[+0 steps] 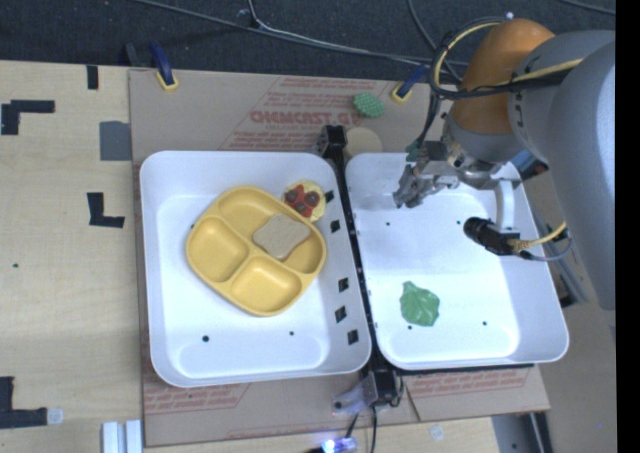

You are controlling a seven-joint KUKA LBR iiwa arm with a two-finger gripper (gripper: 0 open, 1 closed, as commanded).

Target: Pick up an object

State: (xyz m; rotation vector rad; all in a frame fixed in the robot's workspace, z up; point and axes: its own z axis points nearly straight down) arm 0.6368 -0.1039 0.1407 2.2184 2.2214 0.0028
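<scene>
The gripper (408, 193) hangs over the right bin's (540, 341) far left corner. A green lump (419, 304) lies nearer. The left bin (170, 331) holds a yellow tray (225, 251) with toast (280, 236).

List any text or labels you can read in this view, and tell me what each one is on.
Red printing on the cardboard sheet under the bins, above the left bin: too blurred to read with confidence.
Fainter red printing on the same sheet's lower edge: too blurred to read.
No readable text on the yellow tray, the right bin or the gripper.
</scene>
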